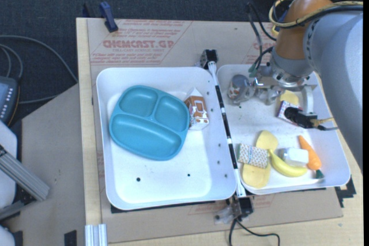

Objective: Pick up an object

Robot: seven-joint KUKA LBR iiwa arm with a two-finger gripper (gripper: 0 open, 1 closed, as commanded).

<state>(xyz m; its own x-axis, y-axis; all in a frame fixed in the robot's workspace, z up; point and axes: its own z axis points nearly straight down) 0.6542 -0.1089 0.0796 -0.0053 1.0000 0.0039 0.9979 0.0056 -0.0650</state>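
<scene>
Banana (288,166) lies crosswise, ends upturned | claw (260,87) at far end

Bulky grey arm (340,49), rounded orange band (300,29) above the wrist, yellow and black cables looped alongside, metallic claw (253,86)

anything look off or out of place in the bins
Nothing looks spilled or broken. One small oddity: the carton in the left bin lies tipped against the blue divided plate rather than standing upright.

1 fixed camera above the bench (144,37), slanting down on 2 white bins (161,187).
</scene>
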